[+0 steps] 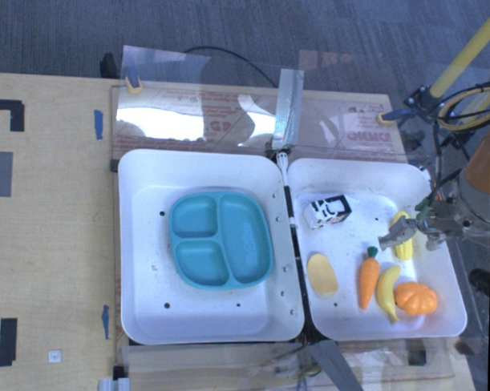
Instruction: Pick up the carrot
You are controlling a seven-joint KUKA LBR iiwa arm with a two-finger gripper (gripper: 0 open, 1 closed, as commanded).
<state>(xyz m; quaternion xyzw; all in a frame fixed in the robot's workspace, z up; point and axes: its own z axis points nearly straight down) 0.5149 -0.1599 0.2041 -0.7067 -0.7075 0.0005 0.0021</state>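
Orange carrot point(369, 282): lies in the right bin point(445, 322), lengthwise roughly up and down the camera view, green top at its upper end, narrow tip toward the near wall.
Neighbours: a banana point(387, 290) lies just beside the carrot on its right, apparently touching or nearly so; an orange pumpkin point(416, 298) sits against the banana's far side; a pale yellow oval piece point(323, 274) lies well clear to the left.
Gripper point(404, 234): hovers over the right bin, above and to the right of the carrot's green top, close to a small yellow piece point(404, 246) partly under it.
Fingers: two grey fingers show spread a little apart with nothing between them; how wide exactly is hard to judge at this slant.
Other things: a small black-and-white box point(330, 210) sits at the upper left of the right bin; a blue divided plate point(221, 239) rests in the left bin point(139, 251).
Step in hand: by my reading, the approach; the carrot is not yet grasped.
How to do it well: shift the gripper left and toward the near wall until it is over the carrot's thick upper half, turn the fingers to close across its width, and drop one finger into the free space on its left.
Risk: the right finger has little room beside the banana and may land on it or drag it along.
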